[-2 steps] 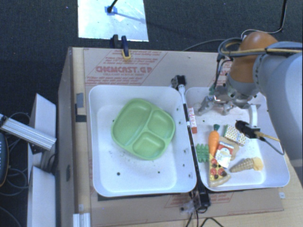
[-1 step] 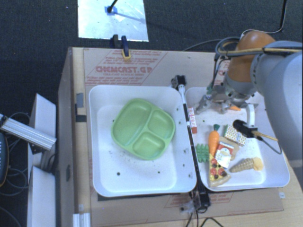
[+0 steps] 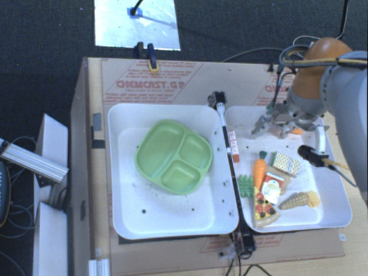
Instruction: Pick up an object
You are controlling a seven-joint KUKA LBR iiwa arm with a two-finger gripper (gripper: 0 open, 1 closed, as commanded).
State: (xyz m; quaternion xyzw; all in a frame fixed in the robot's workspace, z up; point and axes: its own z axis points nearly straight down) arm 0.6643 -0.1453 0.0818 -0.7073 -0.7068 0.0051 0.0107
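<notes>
Two white bins sit side by side on the counter. The left bin holds one green divided plate. The right bin holds toy food toward its near edge: one carrot, one pizza slice, one ice-cream cone, one checkered cracker and one small red-labelled packet. The claw hangs over the right bin's far edge, prongs spread, gripping nothing. Dark carpet surrounds the counter, with one shiny metal sheet beyond the far edge.

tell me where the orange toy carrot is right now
The orange toy carrot lies in the right white bin, near its left wall, between the green toy and the red-and-white carton.
</notes>
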